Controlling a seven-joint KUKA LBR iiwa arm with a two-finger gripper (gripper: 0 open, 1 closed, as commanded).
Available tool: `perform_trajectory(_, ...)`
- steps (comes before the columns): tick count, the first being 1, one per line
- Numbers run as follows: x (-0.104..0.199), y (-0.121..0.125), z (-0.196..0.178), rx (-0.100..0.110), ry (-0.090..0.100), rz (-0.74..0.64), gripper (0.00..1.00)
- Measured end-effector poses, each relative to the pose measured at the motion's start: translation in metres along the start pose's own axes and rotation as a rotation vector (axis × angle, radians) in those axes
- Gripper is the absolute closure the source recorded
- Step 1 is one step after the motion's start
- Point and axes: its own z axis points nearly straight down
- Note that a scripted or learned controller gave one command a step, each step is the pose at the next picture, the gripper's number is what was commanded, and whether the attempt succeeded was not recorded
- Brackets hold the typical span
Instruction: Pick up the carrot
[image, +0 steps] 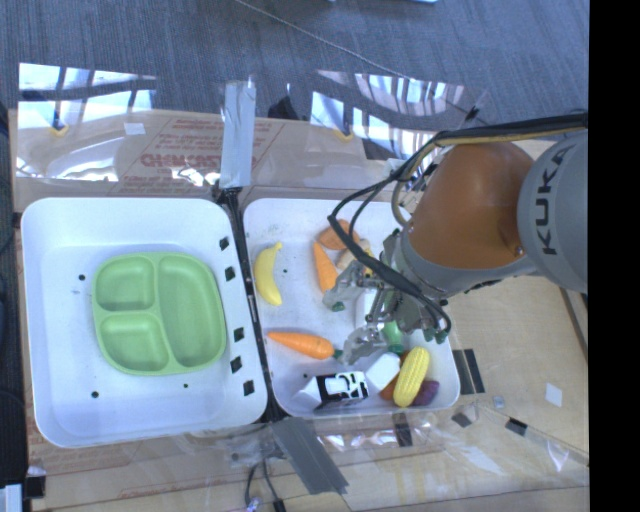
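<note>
From the camera above the bench, the left bin (40, 300) carries a green divided plate (160, 312) near its middle. The right bin (290, 215) carries the rest. A banana (267, 273) lies close to its left edge. One carrot (299, 344) lies flat toward the bin's lower left, its thick end pointing at the dividing wall and its green tip pointing right. A second, shorter carrot piece (324, 266) stands higher up, near another orange thing by the top edge. Along the bottom edge sit a black-and-white box (341, 386), a corn cob (411, 376) and a purple thing (428, 392) by the lower right corner.

The gripper (366, 322) hangs over the middle of the right bin, under the arm's orange band (468, 205). Its metal fingers look spread apart with nothing between them, though cables clutter that spot.

The lower carrot lies just beside the gripper, down and to the left, apart from it. It is probably a light, stiff plastic toy with a smooth, tapered skin that could slip, so a pinch across its thick middle seems safest.
</note>
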Motion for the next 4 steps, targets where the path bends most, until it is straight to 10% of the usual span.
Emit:
perform_trajectory(1,-0.074,-0.019,0.125,0.000,-0.005,0.138,0.00)
perform_trajectory(2,-0.075,-0.017,0.114,0.000,-0.007,0.129,1.00)
perform_trajectory(3,-0.074,-0.016,0.114,0.000,-0.006,0.128,0.00)
perform_trajectory(4,-0.076,-0.015,0.104,0.000,-0.008,0.120,1.00)
